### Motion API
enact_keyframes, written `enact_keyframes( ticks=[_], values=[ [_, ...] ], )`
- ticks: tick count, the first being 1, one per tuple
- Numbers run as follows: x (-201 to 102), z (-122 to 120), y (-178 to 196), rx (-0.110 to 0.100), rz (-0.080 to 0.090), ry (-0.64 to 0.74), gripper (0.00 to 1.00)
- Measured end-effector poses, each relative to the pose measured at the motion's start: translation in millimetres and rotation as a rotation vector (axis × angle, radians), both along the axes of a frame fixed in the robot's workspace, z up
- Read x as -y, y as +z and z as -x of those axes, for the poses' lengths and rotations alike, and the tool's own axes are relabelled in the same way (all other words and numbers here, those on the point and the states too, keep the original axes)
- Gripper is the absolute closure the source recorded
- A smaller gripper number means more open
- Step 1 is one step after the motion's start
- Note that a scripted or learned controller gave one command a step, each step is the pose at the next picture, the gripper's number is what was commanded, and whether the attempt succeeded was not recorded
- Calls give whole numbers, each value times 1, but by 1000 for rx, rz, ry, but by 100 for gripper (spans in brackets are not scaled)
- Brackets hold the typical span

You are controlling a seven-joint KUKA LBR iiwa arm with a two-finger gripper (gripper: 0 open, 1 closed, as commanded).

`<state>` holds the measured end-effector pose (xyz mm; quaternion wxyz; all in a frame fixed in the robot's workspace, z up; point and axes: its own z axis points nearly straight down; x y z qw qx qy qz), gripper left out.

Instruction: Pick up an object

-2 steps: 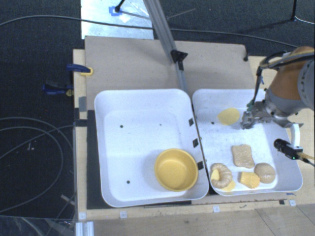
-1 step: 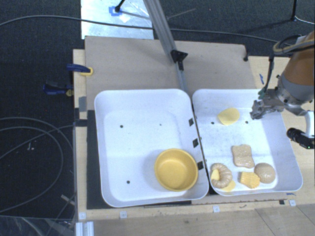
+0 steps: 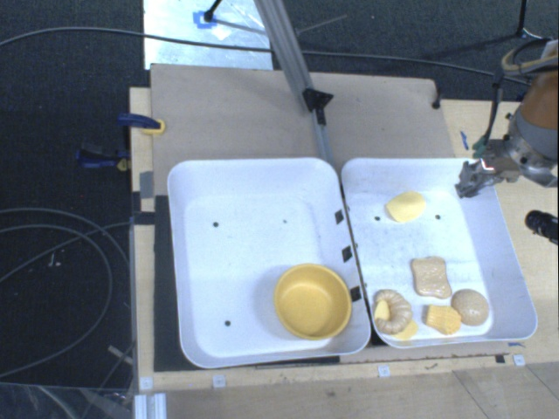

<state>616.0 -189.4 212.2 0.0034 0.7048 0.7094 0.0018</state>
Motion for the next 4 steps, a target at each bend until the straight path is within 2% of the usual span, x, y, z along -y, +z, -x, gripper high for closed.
enact_keyframes(
  ticks=[1,2,4],
  values=[
    [-2,0,65,2,1,1,100],
    [-2,-1,70,-3,-1,1,100],
    [-108,38,71,-6,-4,3,100]
  ],
)
